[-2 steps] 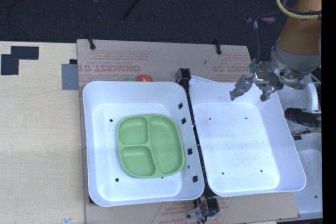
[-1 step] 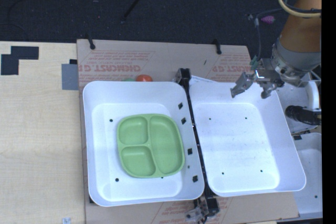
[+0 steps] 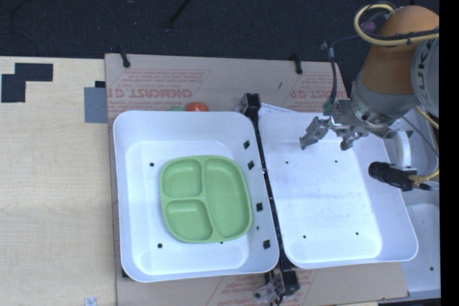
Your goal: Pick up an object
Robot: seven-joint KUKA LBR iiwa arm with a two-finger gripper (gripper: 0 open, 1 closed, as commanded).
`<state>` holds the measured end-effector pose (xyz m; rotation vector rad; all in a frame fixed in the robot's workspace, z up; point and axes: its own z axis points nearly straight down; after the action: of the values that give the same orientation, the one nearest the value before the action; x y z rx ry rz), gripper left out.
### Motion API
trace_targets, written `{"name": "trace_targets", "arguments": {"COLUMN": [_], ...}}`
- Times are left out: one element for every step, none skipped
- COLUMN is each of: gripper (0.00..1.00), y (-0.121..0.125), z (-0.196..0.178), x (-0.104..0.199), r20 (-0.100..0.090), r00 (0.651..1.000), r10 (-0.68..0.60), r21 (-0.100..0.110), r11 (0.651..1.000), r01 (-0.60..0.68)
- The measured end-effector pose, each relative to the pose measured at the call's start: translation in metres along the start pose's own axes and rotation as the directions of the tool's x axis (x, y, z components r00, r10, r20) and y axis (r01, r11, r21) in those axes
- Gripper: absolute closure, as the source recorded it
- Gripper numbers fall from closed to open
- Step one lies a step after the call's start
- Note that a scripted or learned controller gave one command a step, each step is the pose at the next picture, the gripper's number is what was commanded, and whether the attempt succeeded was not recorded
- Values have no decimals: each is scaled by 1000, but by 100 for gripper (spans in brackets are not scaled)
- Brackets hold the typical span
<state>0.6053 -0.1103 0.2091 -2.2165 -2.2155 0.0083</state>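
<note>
**Nothing picked up yet: gripper spread and bare above the right bin**

The gripper (image 3: 329, 137) hangs over the far part of the right bin (image 3: 358, 247), its two fingers splayed wide apart with nothing between them. No grasp has been made, so the whole of the task appears to be left.

The only clear candidate to lift is the green divided plate (image 3: 206, 198), which lies flat in the left bin (image 3: 136, 154), well off to the gripper's left and nearer the camera, across the black divider (image 3: 262, 175) where the two bins meet. A small red object (image 3: 196, 107) sits just outside the far rim of the left bin, also to the gripper's left (too small to say what it is).

As I judge it, the arm must cross the divider, descend onto the plate's rim and close.
</note>
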Motion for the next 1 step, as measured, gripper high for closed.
{"name": "trace_targets", "arguments": {"gripper": [0], "y": [-2], "z": [65], "x": [4], "r20": [0], "r00": [1000], "r10": [-1], "r21": [0], "r11": [1000], "r01": [1]}}
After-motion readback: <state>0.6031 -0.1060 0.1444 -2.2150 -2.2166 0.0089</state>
